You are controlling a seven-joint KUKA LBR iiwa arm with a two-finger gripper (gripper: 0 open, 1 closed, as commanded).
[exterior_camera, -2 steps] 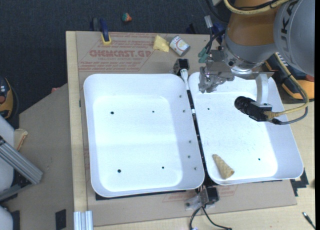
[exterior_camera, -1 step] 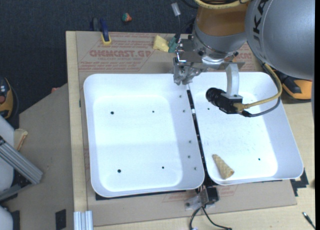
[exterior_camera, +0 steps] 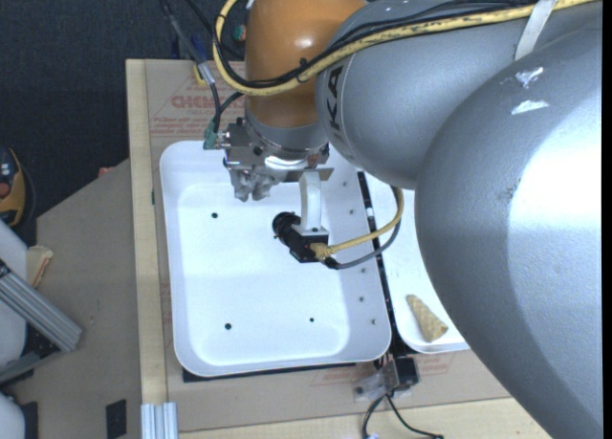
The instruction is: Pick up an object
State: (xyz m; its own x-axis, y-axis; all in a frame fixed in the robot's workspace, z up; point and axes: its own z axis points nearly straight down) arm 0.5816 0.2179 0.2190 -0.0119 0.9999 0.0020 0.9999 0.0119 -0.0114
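A tan, wedge-shaped object [exterior_camera: 427, 318] lies in the right bin [exterior_camera: 418, 342], near its front left corner. My gripper [exterior_camera: 252, 185] hangs over the far part of the left bin [exterior_camera: 258, 318], well away from that object and to its upper left. The grey arm and its orange band hide most of the right bin and the far edge of the left one. I see nothing between the gripper and the white bin floor below it.
A white bracket with a black cable fitting [exterior_camera: 290, 232] and a yellow cable hangs from the wrist over the left bin's middle. The bins sit on a tan board [exterior_camera: 143, 236]. Metal framing [exterior_camera: 38, 313] stands at the left.
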